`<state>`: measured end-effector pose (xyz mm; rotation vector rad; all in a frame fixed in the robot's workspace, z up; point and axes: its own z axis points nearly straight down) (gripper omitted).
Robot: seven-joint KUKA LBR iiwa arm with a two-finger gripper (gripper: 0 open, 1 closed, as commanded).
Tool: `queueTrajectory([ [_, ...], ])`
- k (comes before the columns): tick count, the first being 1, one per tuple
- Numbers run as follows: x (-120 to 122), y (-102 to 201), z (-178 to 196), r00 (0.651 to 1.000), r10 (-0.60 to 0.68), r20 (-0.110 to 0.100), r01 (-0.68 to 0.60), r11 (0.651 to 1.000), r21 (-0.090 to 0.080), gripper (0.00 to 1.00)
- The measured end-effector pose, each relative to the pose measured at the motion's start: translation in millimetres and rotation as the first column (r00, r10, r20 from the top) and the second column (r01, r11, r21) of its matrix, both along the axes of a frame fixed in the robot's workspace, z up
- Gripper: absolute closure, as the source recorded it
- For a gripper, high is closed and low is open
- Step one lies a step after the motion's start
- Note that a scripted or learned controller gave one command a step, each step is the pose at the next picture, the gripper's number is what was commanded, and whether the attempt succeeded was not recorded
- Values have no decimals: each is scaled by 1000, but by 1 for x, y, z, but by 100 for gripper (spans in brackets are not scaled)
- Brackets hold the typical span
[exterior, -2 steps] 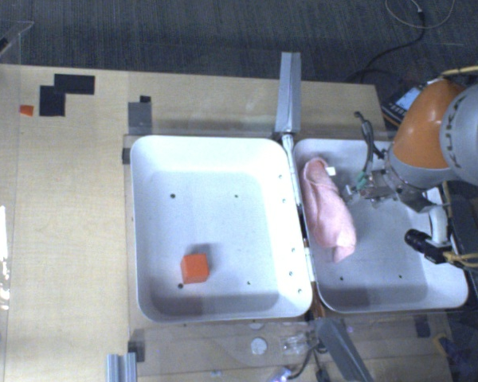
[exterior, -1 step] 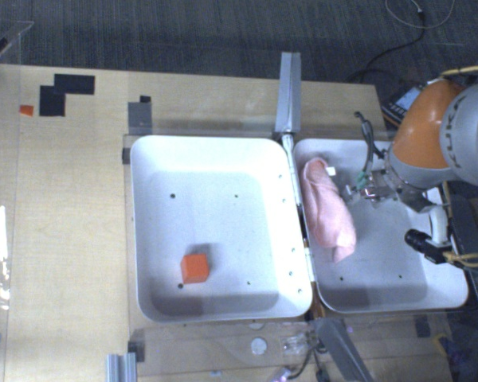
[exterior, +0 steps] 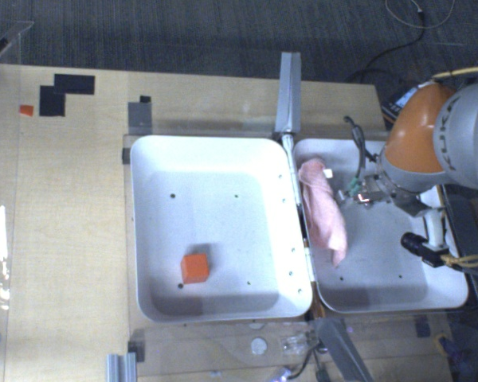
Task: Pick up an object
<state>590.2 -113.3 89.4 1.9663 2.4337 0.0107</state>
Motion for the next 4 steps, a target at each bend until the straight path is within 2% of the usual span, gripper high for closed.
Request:
queueTrajectory([
  [2,0,0,0,1000,0,0,0,1000,0,0],
  [3,27,23,0,996,94,-3,-94,996,0,0],
  [4,27,23,0,996,94,-3,-94,996,0,0],
])
